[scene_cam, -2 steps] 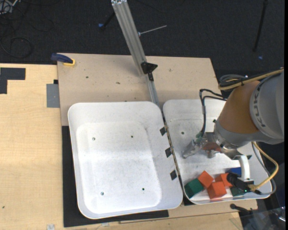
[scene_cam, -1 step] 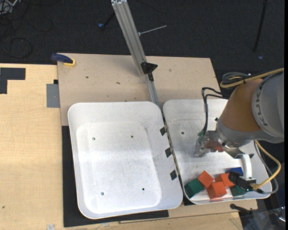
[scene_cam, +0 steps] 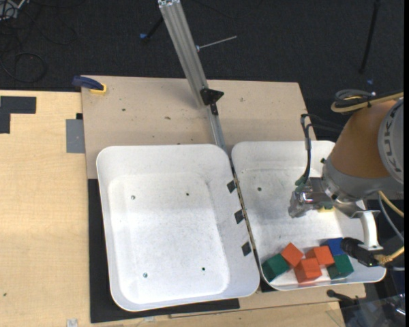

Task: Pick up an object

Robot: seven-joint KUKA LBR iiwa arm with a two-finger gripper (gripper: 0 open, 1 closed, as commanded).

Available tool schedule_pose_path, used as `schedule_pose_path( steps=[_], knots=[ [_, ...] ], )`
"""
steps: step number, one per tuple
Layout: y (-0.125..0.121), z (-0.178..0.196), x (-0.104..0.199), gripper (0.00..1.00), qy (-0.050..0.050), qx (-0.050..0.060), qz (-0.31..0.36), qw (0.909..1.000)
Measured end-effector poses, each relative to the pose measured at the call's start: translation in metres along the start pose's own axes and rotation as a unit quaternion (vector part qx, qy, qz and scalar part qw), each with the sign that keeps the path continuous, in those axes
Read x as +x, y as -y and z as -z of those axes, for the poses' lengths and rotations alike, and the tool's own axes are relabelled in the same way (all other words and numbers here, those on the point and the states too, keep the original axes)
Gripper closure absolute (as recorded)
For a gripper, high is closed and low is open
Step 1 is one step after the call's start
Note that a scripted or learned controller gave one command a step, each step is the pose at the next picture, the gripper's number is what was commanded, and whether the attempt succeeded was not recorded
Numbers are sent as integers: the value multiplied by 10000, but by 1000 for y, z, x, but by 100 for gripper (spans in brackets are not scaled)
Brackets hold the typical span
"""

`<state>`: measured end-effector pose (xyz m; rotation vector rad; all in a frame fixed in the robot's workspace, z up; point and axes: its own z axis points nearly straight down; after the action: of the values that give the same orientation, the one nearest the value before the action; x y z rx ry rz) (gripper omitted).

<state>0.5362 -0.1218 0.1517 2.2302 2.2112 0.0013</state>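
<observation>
Overhead, two shallow white bins are sitting side by side on a wooden tabletop (scene_cam: 157,107). The left bin (scene_cam: 116,176) is lying beside the right bin (scene_cam: 273,159), where the grey and orange arm (scene_cam: 365,148) is reaching in from the right. Its claw (scene_cam: 301,201) is hanging over the bare middle of that bin; whether it is open or closed cannot be told. Near the bin's front edge, well apart from the claw, blocks are clustering together: three orange blocks (scene_cam: 308,269), two green blocks (scene_cam: 276,266) and a blue block (scene_cam: 335,245).
</observation>
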Motion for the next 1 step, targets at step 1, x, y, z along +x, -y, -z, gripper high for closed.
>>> schedule_pose_path(
  steps=[1],
  knots=[
    [2, 56, 8, 100, -2, -8, 46, 10000]
  ],
)
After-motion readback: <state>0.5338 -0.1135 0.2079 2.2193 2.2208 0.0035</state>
